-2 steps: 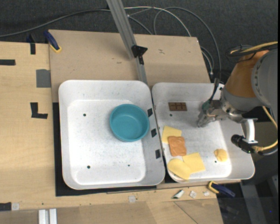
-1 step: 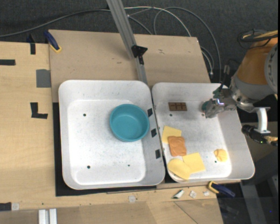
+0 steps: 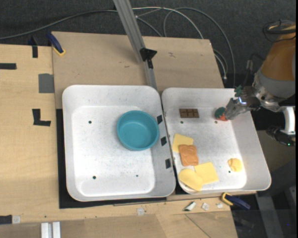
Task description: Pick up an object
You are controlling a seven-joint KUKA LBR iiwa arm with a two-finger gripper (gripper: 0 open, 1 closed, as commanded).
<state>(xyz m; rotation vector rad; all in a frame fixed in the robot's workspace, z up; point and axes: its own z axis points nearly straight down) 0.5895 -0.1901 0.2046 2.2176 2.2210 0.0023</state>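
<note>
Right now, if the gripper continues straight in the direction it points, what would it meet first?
Probably the small red-and-green object just ahead of the gripper in the right bin; it already looks very close, though depth is unclear.

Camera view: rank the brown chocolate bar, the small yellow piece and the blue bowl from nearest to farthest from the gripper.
From the gripper:
1. Brown chocolate bar, right bin, to its left.
2. Small yellow piece, right bin, front right corner.
3. Blue bowl, left bin.
</note>
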